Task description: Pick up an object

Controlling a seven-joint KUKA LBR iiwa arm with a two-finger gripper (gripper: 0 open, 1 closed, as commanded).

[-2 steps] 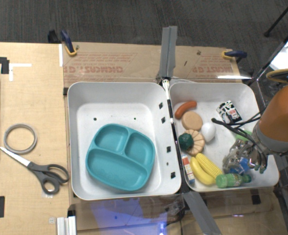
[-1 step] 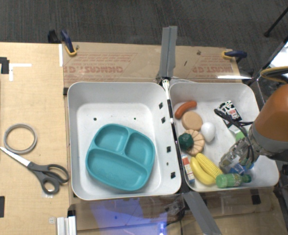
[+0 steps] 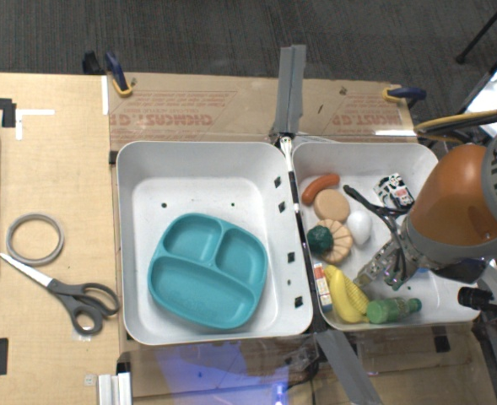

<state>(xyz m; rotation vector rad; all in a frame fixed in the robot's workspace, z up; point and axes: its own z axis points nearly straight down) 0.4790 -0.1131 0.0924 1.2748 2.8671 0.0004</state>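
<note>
Nearby, banana (image 3: 345, 294) and green bottle (image 3: 392, 310) crowd the end effector (image 3: 385, 268).

Bench (image 3: 54, 184): bins (image 3: 134, 175), scissors (image 3: 67, 294), tape roll (image 3: 35, 237).

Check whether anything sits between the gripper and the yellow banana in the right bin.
Nothing visible does. The gripper hangs just right of the banana over bare bin floor. The green toy lies below that gap, and the white egg above it.

A teal divided plate (image 3: 207, 270) sits in a white bin (image 3: 138, 251). The neighbouring white bin (image 3: 366, 152) holds a yellow banana (image 3: 344, 294), a red-orange sausage (image 3: 320, 186), a white egg (image 3: 359, 226) and a green bottle (image 3: 392, 310).
</note>
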